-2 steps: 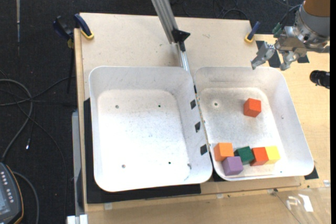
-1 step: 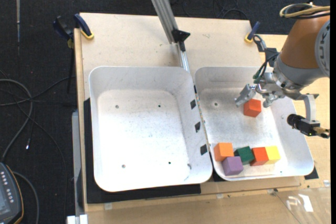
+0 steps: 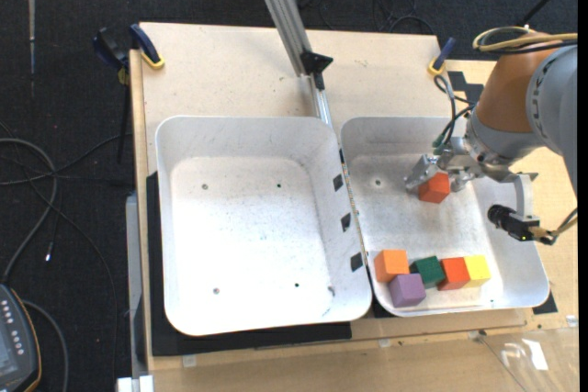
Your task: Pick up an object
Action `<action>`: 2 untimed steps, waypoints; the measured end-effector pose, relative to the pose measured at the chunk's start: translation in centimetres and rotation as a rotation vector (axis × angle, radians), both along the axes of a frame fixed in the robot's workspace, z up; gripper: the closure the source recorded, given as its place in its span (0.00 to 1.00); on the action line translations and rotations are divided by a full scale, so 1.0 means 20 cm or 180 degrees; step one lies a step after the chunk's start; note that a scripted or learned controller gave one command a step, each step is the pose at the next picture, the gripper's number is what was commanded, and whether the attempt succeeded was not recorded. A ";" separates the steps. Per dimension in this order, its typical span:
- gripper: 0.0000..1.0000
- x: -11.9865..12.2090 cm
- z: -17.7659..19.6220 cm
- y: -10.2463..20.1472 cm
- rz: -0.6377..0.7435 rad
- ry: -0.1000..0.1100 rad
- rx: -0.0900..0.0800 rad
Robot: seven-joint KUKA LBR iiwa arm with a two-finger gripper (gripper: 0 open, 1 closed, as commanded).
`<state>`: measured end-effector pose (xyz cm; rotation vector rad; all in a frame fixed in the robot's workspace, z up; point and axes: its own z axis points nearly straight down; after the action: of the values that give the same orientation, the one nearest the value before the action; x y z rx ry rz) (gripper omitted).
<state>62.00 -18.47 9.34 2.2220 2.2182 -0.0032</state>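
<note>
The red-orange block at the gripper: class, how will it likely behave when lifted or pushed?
The red-orange block looks rigid with flat faces, so it should probably slide, not roll. It seems small and likely light. Sitting tilted at the gripper, it may twist.

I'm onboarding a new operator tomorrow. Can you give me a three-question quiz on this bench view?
1. True or false: the loose blocks lie in the left bin.
2. Which colour is the block at the gripper? A) purple B) orange-red C) green
3. Fill in: the purple block lies nearest the bin's ____ edge.

Key: 1 false, they lie in the right bin. 2 B. 3 front (near) edge.
</note>
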 end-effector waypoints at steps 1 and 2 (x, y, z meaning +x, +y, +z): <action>0.00 0.04 0.01 -0.20 -0.0004 -0.0012 -0.0001; 1.00 0.04 0.06 -0.18 0.0006 -0.0015 0.0001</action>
<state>62.85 -22.16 10.60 2.2179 2.2180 0.0024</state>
